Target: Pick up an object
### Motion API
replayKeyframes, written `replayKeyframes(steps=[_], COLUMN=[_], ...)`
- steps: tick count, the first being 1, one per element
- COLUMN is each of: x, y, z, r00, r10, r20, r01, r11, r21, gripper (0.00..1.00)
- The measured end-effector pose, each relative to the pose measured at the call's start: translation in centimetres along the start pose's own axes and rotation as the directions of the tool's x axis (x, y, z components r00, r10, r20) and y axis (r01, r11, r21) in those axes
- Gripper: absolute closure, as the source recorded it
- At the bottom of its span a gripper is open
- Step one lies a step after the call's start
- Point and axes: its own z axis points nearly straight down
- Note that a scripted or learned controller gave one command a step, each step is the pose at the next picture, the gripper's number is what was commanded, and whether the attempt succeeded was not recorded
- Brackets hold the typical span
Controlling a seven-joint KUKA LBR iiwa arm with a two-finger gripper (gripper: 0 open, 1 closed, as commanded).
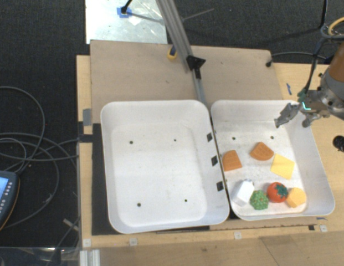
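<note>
Hovering at frame right, the gripper [294, 117] is held spread and empty above the right bin [246, 114], presumably pre-grasp; orange wedge [262, 152] is nearest.

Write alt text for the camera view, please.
The gripper hangs open over the far right of the right bin, holding nothing. Six small toy foods lie at the bin's near end; the left bin sits beside it.
</note>
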Motion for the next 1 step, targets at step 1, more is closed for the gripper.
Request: replayKeyframes(steps=[1], x=[0.01], y=[0.08], z=[-0.20], r00=[1.000], r10=[-0.002], r20=[0.002], r01=[0.002], r11=[1.000], r21=[-0.003], gripper=[0.00])
